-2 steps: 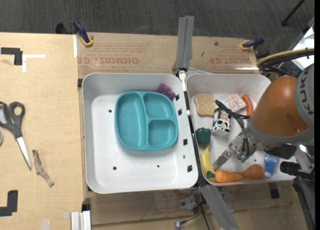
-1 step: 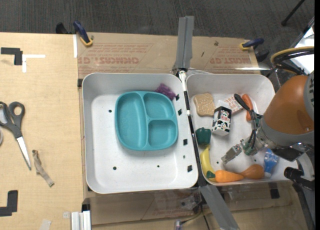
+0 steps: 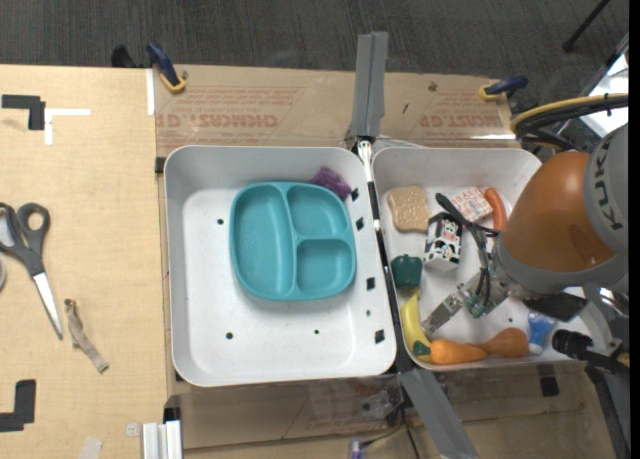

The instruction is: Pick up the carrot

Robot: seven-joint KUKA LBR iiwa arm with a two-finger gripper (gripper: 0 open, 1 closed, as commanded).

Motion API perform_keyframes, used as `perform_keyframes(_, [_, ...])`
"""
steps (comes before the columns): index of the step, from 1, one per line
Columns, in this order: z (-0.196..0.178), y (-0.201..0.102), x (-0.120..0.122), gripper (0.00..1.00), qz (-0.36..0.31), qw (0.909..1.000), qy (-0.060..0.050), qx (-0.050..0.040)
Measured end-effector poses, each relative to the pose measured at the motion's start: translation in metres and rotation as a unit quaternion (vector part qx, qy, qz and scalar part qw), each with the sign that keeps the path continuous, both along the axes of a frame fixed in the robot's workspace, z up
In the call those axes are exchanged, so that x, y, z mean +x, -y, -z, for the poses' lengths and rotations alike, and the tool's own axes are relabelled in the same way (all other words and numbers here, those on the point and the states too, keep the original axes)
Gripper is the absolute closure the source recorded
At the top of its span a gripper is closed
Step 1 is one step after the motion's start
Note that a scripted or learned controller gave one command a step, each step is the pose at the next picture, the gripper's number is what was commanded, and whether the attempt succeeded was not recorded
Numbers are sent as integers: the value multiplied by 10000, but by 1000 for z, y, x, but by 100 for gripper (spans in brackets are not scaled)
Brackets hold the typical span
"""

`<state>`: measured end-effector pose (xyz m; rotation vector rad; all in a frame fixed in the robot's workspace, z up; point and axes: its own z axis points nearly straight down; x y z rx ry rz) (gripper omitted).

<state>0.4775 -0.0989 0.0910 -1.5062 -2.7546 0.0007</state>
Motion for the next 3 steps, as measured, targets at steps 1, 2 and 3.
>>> perform_keyframes(1, [0,2,0,0,-3301,9440,8,8])
perform_keyframes(2, [-2,71,1,0,-2455,9694,27,-9])
perform_keyframes(3, [-11,71,2,100,-2447,9696,41,-11])
